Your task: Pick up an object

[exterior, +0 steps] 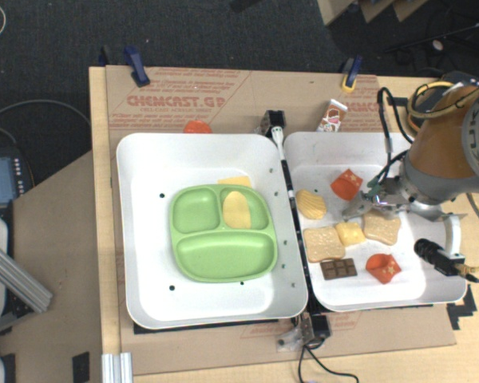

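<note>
Gripper low in the right bin.
It sits beside a toast slice; whether it grips anything, I cannot tell.

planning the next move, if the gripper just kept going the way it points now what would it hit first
The gripper points leftward and down into the right bin. Straight on, it would probably first meet the small yellow piece or the tan slice beside it; depth is hard to judge from this slanted view.
</note>
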Available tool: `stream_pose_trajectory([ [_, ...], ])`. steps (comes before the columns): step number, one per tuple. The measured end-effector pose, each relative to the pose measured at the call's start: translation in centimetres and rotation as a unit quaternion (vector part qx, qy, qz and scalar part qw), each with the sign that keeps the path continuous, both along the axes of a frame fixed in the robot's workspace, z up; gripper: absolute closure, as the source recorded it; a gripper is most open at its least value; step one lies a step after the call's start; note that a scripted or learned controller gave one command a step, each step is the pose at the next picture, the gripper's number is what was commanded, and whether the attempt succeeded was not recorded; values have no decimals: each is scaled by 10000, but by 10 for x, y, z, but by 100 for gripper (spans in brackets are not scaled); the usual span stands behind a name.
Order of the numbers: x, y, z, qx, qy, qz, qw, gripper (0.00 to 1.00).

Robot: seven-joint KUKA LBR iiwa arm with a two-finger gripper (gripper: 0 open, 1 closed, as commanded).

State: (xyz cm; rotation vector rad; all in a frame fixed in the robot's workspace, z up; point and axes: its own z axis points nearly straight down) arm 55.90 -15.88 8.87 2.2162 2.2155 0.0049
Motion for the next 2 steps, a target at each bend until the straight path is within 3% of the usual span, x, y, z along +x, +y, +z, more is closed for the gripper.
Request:
stream_pose_trajectory([
  [1,63,48,-1,-4,-17,28,10000,0],
  [2,111,32,-2,2,0,15,10000,0],
])
